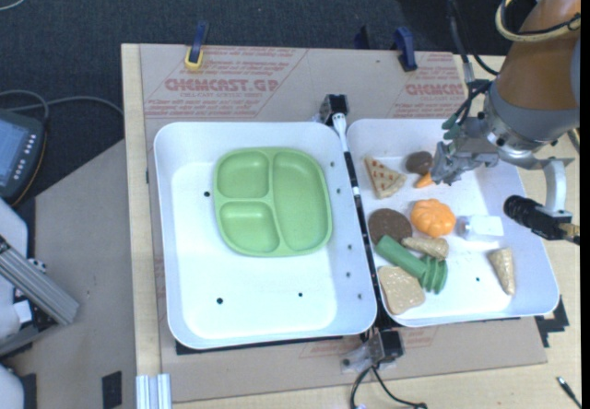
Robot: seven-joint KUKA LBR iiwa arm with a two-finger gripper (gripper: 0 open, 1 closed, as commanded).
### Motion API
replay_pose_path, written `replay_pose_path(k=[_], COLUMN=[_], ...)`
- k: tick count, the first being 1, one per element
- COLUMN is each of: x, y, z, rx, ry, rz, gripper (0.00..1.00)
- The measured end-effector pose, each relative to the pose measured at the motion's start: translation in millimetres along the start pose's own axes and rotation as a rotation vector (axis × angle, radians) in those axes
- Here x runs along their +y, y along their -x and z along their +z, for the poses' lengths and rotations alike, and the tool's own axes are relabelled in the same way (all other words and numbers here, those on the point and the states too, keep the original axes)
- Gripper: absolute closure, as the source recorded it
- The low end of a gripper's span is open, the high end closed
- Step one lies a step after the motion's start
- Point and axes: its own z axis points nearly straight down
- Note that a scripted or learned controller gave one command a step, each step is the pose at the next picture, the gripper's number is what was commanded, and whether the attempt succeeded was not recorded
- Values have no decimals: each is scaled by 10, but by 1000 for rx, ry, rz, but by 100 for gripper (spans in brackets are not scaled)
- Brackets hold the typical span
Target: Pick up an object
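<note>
A grey robot arm with an orange band reaches over the right-hand bin (539, 301) on a worktop (277, 75), its gripper (449, 168) lowered among a scatter of toy food. The food is loose and unsorted across that bin, apparently tipped in as a jumble so that any one piece can serve as the target.

Just below and beside the gripper lies a small orange carrot-like piece (423, 181), with a brown rounded piece (419, 161) touching it on the far side from the arm; the carrot piece looks the likeliest object for the pick. Beyond them sits a pizza slice (383, 177). Toward the camera from the gripper rests an orange pumpkin (432, 216), and further that way a dark brown disc (389, 224), a green vegetable (412, 262), a slice of bread (401, 288) and a pale cone (503, 267). A small white block (483, 227) lies near the pumpkin.

Whether the gripper has closed or stands apart cannot be told at this angle; nothing is visibly held, and contact with the carrot piece is uncertain.

Well away from the gripper, the left-hand bin (184, 306) carries only a green divided plate (274, 202), lying flat, seemingly a place to set things down.
</note>
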Motion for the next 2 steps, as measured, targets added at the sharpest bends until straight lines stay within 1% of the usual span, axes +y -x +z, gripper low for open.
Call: replay_pose_path(k=[1, 2], x=[-100, -46], y=[-306, -250], z=[-151, -48], rx=[-1, -3], ry=[3, 1], rz=[0, 4], gripper=[100, 100])
